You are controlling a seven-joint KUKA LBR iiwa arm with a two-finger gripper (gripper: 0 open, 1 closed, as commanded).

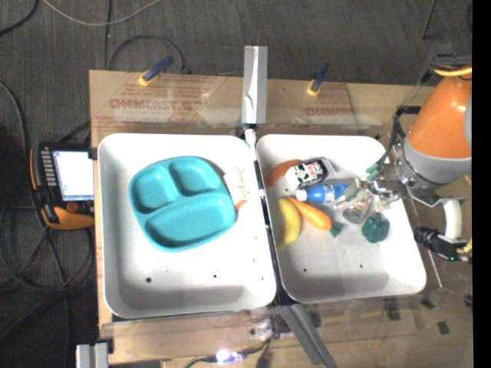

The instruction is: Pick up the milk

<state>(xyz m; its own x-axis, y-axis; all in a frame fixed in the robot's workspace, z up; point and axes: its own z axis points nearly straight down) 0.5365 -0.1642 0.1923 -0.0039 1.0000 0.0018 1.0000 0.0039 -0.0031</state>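
Milk, a small cow-print carton, lies tilted among toy food in the right bin; probably light, stiff, smooth, best pinched across its flat sides; gripper hovers nearby, its opening impossible to judge

Place: robotics lab
Evidence: teach pendant left of the clamped plywood counter; loose cables on grey carpet

Even overhead light, moderately bright. White bins slightly blown out, soft shadows along inner walls. Dark floor murky. Whole frame soft, low-res; small glare spot at bottom edge.
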